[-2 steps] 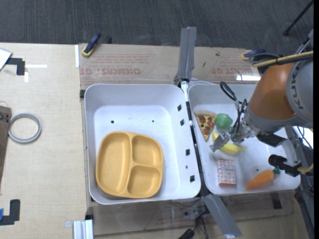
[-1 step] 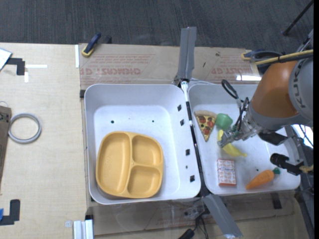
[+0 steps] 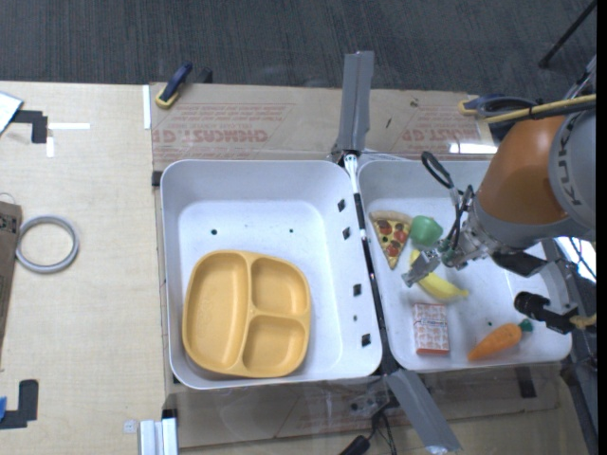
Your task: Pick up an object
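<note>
Room's bright, light even and soft, prob. from overhead. No hard shadows; just faint grey shading along the inner walls of the left bin (image 3: pixel 180 254) and under the yellow plate (image 3: pixel 248 313). The right bin (image 3: pixel 531 354) looks a bit washed out, w/ mild glare on the white floor. Focus decent mid-frame, small items slightly soft. Dark carpet (image 3: pixel 285 17) up top is grainy. Bench edges look straight, no obvious warping.

A divided plate (image 3: pixel 248 313) lies in the left bin (image 3: pixel 180 216). In the right bin (image 3: pixel 398 354), a pizza slice (image 3: pixel 389 235) sits at the left with a round object (image 3: pixel 426 228) just beside it, a banana (image 3: pixel 443 288) below them, a small carton (image 3: pixel 432 329) nearer the front, and a carrot (image 3: pixel 497 340) to its right.
</note>
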### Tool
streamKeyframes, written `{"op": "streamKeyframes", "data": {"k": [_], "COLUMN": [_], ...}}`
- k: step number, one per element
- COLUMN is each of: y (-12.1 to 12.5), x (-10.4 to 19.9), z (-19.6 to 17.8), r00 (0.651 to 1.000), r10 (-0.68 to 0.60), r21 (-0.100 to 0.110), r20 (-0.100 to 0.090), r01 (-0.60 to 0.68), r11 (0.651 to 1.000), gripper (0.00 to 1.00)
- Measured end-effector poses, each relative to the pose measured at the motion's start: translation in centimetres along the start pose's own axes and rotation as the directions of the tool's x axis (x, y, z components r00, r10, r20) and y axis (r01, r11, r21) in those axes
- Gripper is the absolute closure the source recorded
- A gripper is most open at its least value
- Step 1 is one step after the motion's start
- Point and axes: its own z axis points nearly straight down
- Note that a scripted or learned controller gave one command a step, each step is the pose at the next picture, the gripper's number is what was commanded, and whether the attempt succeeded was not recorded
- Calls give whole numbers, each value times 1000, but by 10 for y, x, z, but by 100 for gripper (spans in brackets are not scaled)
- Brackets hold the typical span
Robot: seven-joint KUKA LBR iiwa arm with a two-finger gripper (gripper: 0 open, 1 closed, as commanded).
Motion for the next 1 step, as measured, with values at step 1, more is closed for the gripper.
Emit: {"op": "streamKeyframes", "data": {"k": [1], "y": [0], "x": [-1], "z": [-9], "r00": [1000], "r10": [4], "r21": [-1], "r20": [1], "r01": [-4], "r11": [1000], "gripper": [100]}}
